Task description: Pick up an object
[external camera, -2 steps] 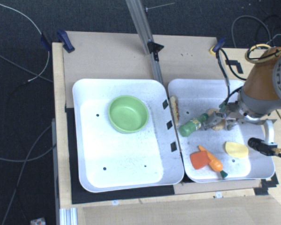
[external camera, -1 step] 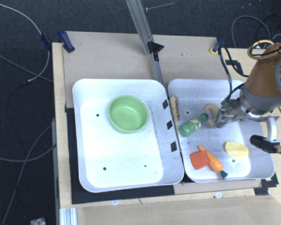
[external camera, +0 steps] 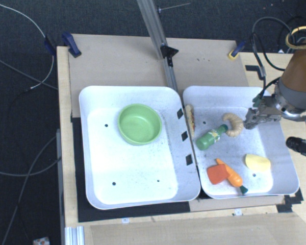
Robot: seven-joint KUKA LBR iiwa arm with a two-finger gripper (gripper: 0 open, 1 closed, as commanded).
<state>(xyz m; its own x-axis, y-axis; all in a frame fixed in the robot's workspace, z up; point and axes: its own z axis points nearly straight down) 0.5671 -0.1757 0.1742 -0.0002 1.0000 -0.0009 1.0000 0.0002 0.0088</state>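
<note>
The tool [external camera: 252, 118] hangs over the right bin [external camera: 280, 137], close to its far right side, at the end of the grey arm [external camera: 296, 83] with the orange band. You cannot tell from here how wide the tool is or if it has hold of anything. Just beside the tool, on its left, lies a tan curved toy [external camera: 234, 124] on the bin floor. A little further left of that toy is a green bottle [external camera: 210, 138], lying on its side. Nearer the front of the bin from the tool is a yellow lump [external camera: 257, 162]. Left of the lump sit an orange carrot [external camera: 232, 176] and a red block [external camera: 217, 174], touching each other. Far to the left of the tool, in the left bin [external camera: 92, 152], sits a green bowl [external camera: 139, 124]. Both bins rest on the counter [external camera: 122, 60].
</note>
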